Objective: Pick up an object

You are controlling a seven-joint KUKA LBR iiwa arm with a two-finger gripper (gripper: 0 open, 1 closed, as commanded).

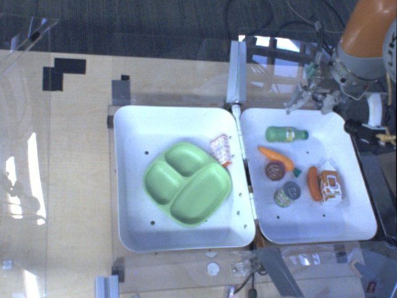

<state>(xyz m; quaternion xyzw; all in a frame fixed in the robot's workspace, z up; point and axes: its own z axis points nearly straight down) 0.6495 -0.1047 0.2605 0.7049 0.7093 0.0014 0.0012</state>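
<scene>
My gripper hangs over the far rim of the right bin, its two fingers spread open with nothing between them. Just in front of it lies a green bottle on its side. Further toward the front are a carrot, a dark round piece, a small can, an orange sausage-shaped piece and a white packet with an orange print. All of them lie loose on the bin floor, apart from the gripper.
The left bin holds a green divided plate and a small red-and-white packet by its right wall. A metal divider post stands behind the seam between the bins. Cables trail behind the right bin.
</scene>
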